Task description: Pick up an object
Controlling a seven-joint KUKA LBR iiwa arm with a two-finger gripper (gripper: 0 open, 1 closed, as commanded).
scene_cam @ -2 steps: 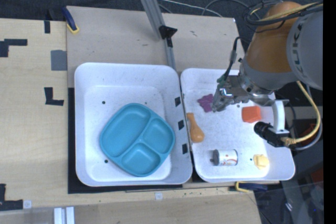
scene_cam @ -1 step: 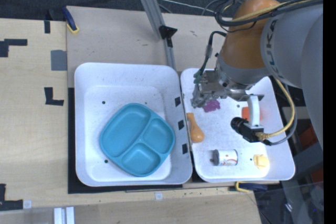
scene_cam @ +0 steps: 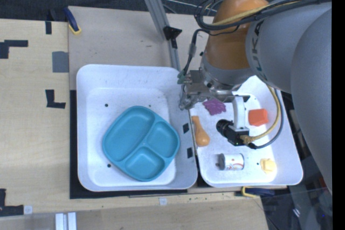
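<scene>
**Pincer low over the right bin, nothing lifted yet**

The pincer [scene_cam: 190, 95] hangs at the right bin's [scene_cam: 285, 169] left edge, near the purple object [scene_cam: 214, 107] and orange piece [scene_cam: 200, 134]. I cannot tell its opening. Next, seemingly, it must centre over one and close.

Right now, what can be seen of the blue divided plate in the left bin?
The blue plate is a rounded-square tray, turquoise, smooth and plastic-looking, with raised ridges dividing it into three compartments, one larger and two smaller. It lies flat and right side up on the floor of the left bin, turned at an angle to the bin's walls, toward the near right part. Nothing lies in its compartments. Its right corner comes close to the bin's right wall. The gripper is apart from it, over by the divide between the bins.
</scene>
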